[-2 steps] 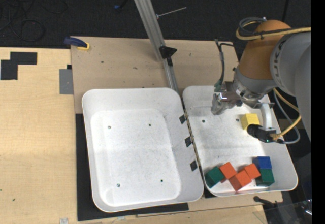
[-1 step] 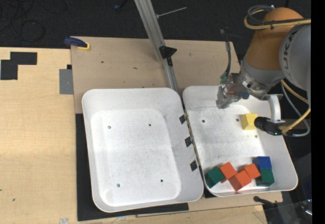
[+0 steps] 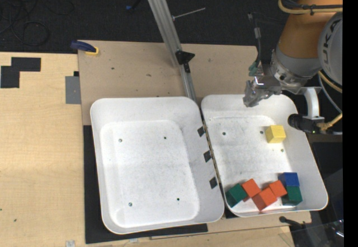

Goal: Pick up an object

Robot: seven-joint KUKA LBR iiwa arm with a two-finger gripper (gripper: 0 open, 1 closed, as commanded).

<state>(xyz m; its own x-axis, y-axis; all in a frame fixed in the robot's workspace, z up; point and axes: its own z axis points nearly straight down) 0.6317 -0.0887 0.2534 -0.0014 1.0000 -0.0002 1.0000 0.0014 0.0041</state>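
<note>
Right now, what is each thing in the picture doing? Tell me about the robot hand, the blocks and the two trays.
gripper: up above the far edge of the right bin, nothing seen between its fingers.
yellow block: lying alone in the right bin.
orange, green and blue blocks: bunched together in the right bin's near corner.
right bin: holds all the blocks.
left bin: sits beside the right bin.

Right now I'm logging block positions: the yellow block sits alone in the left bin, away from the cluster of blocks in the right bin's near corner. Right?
Wrong bin: the camera view shows the yellow block alone in the right bin, away from the cluster in that bin's near corner.
</note>
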